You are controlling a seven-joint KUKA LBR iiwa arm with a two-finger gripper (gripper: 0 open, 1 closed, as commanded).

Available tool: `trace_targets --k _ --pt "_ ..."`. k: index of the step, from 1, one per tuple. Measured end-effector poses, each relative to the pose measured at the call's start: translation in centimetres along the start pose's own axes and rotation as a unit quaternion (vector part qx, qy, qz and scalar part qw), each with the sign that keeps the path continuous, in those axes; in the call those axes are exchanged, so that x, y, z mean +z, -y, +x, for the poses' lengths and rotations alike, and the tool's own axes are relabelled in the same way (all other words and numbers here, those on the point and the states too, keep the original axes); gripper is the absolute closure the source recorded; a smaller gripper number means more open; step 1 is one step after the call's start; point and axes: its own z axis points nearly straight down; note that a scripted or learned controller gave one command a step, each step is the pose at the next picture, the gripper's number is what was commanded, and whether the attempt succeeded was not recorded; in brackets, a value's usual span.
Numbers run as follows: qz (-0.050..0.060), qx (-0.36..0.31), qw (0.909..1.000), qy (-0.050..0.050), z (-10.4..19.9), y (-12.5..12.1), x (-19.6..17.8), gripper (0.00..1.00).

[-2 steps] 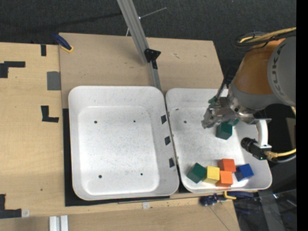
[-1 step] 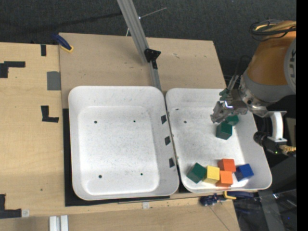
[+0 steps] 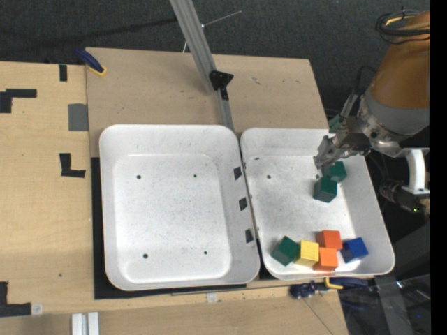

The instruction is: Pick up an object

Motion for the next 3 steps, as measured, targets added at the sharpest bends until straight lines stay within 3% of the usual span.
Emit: trace_targets --k 3 --pt "0.002 -0.003 1.0 -0.001 16.0 -5.8 2.2 1.0"
